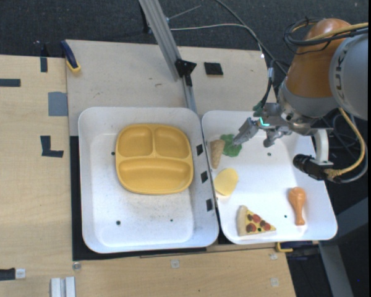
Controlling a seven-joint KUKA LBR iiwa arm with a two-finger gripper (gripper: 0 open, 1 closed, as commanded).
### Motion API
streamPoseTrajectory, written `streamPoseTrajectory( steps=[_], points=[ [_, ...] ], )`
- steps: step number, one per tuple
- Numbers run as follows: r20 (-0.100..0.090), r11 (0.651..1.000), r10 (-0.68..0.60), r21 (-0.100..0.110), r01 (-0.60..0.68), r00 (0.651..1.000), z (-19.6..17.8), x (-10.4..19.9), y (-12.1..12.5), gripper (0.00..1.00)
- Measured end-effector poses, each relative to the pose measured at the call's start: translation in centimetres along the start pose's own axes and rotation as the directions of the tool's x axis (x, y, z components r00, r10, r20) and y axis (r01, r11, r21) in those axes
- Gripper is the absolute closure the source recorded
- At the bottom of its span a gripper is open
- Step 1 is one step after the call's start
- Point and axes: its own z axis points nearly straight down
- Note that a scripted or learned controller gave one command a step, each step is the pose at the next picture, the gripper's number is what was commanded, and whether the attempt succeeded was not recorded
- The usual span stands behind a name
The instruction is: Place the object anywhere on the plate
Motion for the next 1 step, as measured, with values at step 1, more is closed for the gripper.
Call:
streamPoseTrajectory(
  steps=[1],
  points=[
    [0.000, 1.000, 0.000, -0.002, 0.000, 1.000, -0.09, 0.00, 0.06, 0.00]
  ],
)
